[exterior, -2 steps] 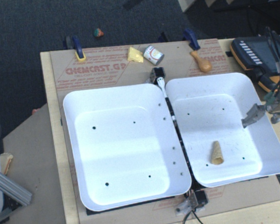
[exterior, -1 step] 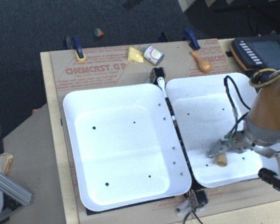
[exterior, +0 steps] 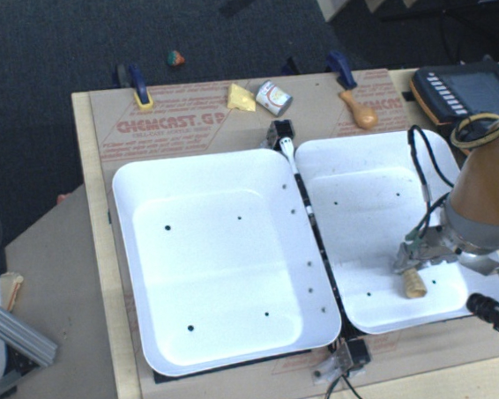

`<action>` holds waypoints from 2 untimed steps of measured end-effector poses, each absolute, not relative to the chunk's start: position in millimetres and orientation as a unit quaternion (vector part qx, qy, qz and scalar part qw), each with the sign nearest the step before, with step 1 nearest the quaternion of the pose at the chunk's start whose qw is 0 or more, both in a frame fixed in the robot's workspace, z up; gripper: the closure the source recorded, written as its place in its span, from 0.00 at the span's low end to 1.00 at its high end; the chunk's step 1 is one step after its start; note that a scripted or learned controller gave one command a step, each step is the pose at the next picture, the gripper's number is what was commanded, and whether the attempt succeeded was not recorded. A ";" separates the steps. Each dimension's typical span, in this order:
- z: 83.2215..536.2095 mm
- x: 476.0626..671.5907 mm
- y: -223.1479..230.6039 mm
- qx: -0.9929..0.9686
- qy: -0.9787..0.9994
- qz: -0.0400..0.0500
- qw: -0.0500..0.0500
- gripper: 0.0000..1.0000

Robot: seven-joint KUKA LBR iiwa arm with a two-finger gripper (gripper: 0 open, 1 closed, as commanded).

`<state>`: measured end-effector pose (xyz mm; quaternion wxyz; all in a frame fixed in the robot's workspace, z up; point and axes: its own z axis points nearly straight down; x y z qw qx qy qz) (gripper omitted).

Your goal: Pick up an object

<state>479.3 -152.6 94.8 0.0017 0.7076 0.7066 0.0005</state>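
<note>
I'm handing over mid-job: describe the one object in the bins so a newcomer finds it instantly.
Start at the right-hand shallow white bin, the one the grey arm with the orange band reaches into. Near that bin's front edge, just below the gripper, lies a small tan cork-like stub. It is the only loose item on the white floor; the other tan and yellow pieces sit on the board behind the bins.

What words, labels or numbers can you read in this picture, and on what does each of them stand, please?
"CHEMCAST G P": red print on the brown board behind the left bin, repeated in rows.
Red print on the board near the wooden tool: too broken to read.
Small white packet: marks too blurred.
Pendant keys: too small.
</note>
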 end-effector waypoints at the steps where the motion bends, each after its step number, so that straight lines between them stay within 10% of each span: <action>1: 190.6 524.1 -80.6 0.703 0.711 0.005 0.004 1.00; 2: 216.8 546.4 -16.3 0.704 0.710 0.002 0.001 1.00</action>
